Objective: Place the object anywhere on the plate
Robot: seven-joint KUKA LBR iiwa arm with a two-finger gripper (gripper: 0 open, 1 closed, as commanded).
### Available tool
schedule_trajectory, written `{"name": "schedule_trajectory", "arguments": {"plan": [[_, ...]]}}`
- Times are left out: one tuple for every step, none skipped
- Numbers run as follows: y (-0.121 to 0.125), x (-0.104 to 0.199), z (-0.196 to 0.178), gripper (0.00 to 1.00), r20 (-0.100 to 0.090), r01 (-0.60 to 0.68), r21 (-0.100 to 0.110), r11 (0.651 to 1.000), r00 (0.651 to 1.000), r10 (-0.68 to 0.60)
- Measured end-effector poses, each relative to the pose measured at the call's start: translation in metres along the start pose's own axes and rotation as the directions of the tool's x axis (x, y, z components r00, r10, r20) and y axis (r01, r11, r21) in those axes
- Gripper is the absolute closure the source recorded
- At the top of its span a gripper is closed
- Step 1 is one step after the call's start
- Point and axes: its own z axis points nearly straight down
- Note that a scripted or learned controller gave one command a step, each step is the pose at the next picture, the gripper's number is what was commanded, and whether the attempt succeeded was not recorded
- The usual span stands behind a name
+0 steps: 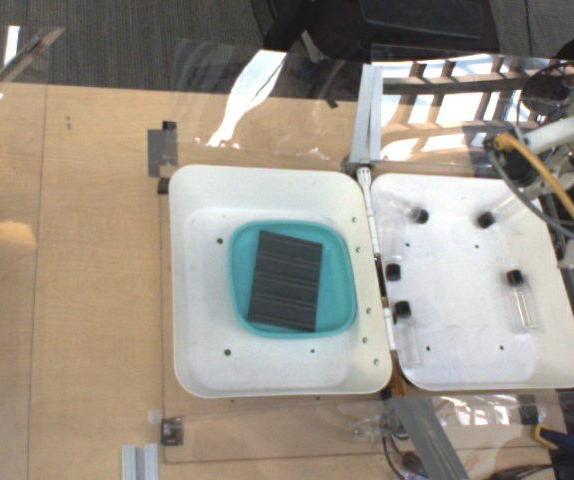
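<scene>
1. The left bin (192, 358) carries a teal plate (342, 298) in its middle.
2. The dark ribbed object (286, 281) lies flat on the plate, so placing looks done.
3. The gripper's state I cannot tell.

Two shallow white bins sit side by side on a wooden bench (67, 268): the left bin (197, 358) at nine o'clock of the right bin (467, 358), rims touching. A yellow cable (557, 193) curves at two o'clock.

We see a matt, ribbed dark-grey block (286, 282) on a smooth, glossy teal plastic plate (340, 306). The two bins (267, 193) look like smooth white plastic; the bench (67, 268) is pale wood.
</scene>
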Motion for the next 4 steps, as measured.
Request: {"name": "schedule_trajectory", "arguments": {"plan": [[0.0,0.0,0.0,0.0,0.0,0.0,0.0,1.0,1.0,0.0],[0.0,0.0,0.0,0.0,0.0,0.0,0.0,1.0,1.0,0.0],[0.0,0.0,0.0,0.0,0.0,0.0,0.0,1.0,1.0,0.0],[0.0,0.0,0.0,0.0,0.0,0.0,0.0,1.0,1.0,0.0]]}}
